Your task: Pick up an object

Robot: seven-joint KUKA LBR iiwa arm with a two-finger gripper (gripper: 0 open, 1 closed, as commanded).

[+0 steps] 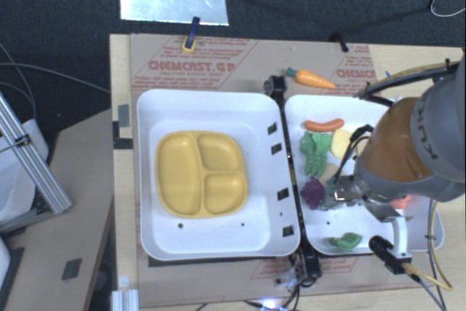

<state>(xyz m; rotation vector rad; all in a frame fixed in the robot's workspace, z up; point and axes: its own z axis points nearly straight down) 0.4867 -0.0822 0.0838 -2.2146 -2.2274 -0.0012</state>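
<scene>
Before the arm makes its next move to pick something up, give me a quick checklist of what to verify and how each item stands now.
1. Gripper over the right bin, where the toy food lies: ok.
2. Something within reach: ok. The purple toy lies just beside the gripper, the green leafy toy above it.
3. Anything held between the fingers: cannot tell, the arm's bulk blocks the view.
4. Targets uncrowded: not ok. The purple, green and yellow pieces lie bunched together.
5. Sausage and small green piece lie apart, easier picks: ok.
6. Carrot lies outside the bins on the bench: not ok as a target.
</scene>
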